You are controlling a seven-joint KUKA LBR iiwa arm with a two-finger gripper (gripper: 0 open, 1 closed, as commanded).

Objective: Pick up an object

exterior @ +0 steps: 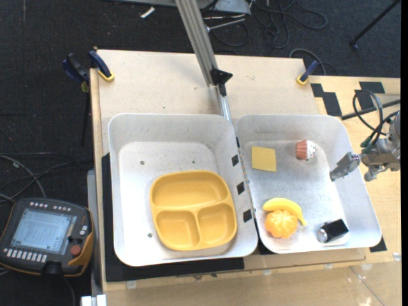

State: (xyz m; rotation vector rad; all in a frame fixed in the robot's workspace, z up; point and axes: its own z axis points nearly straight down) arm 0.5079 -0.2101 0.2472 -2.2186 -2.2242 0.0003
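- Two shallow white bins are sitting side by side on the bench (159, 81), the left bin (127, 145) and the right bin (331, 132) touching along their inner walls.
- I am reaching in from the right, and my end effector (347, 166) is hanging over the right bin's right rim, near its middle height.
- Whether my fingers are wide or narrow I cannot tell; nothing is showing between them.
- Lying in the right bin are a yellow square sponge (264, 159) near the inner wall and a small pink-and-white cupcake (306, 150) just beside it to the right.
- Toward the front of that bin a banana (284, 206) is curving over an orange (281, 224), the two touching.
- A small black cylinder (332, 231) is lying on its side in the front right corner, apart from the fruit.
- A yellow divided tray (191, 209) with three compartments is resting in the left bin.
- A teach pendant (44, 238) is sitting off the bench at the left.
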